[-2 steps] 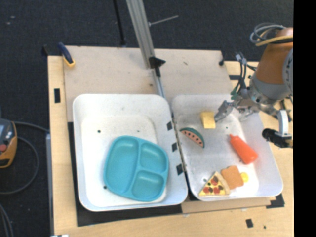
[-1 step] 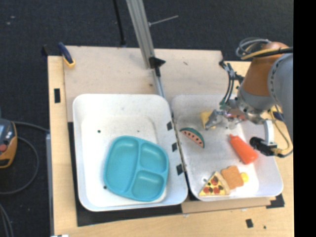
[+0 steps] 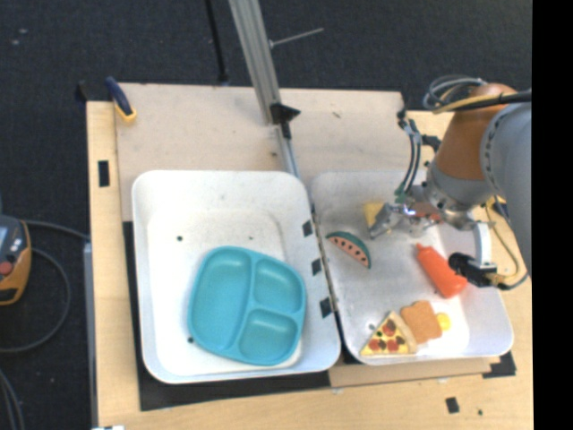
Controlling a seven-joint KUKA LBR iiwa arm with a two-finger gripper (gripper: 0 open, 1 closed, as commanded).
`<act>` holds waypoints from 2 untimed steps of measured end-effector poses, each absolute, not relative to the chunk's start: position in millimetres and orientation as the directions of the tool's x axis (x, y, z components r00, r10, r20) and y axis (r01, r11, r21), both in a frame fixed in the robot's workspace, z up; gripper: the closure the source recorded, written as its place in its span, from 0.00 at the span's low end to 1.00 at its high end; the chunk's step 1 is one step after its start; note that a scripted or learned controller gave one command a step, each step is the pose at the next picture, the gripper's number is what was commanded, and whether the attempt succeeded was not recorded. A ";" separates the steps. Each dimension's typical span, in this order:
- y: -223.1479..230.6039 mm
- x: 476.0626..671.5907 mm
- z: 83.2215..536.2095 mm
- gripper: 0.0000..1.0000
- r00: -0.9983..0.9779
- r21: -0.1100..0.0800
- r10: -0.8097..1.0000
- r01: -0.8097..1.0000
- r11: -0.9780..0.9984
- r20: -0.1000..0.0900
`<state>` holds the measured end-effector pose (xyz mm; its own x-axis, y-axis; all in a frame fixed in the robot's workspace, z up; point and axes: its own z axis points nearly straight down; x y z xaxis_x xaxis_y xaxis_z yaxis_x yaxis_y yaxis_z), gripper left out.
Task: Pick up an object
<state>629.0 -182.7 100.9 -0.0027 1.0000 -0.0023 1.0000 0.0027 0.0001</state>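
Observation:
The right bin (image 3: 340, 191) holds several toy foods. A yellow wedge (image 3: 372, 211) lies near its back, a watermelon slice (image 3: 349, 247) sits toward its left wall, and an orange carrot-like piece (image 3: 439, 271) rests at the right. A pizza slice (image 3: 387, 339) and a piece of toast (image 3: 421, 321) lie at the front. My gripper (image 3: 400, 217) hangs low over the back of this bin, just right of the yellow wedge and touching or nearly touching it. I see nothing lifted off the bin floor.
The left bin (image 3: 179, 195) contains a blue divided plate (image 3: 246, 305). An aluminium post (image 3: 255, 52) rises at a slant from the bench behind the bins. The grey arm with its orange band (image 3: 466, 146) and cables crowd the right bin's back right corner.

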 end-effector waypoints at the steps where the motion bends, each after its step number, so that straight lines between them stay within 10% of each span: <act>1: -184.0 630.0 113.3 1.00 -0.004 0.004 1.000 1.000 0.004 -0.005; 2: -186.4 635.3 158.1 1.00 -0.004 0.006 1.000 1.000 0.004 -0.002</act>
